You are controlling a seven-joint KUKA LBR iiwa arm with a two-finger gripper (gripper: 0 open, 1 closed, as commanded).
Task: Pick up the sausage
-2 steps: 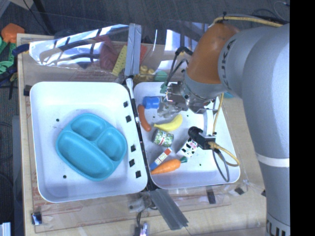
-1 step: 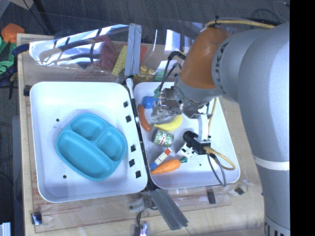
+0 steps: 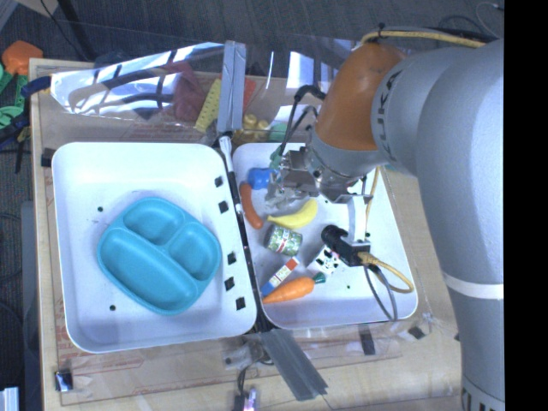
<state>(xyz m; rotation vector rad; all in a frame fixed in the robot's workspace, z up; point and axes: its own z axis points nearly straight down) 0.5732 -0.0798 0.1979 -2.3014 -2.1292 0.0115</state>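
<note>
From my feed, the arm (image 3: 402, 110) reaches over the right bin (image 3: 390, 302), with the gripper (image 3: 287, 187) low among the things at its upper left. I cannot tell how the gripper stands. The sausage (image 3: 250, 205) lies by the bin's left wall, just left of the gripper. A banana (image 3: 295, 215) sits right under the gripper, a can (image 3: 283, 240) below it, and a carrot (image 3: 288, 290) near the bottom edge. A blue tray (image 3: 159, 253) rests in the left bin (image 3: 77, 178).
</note>
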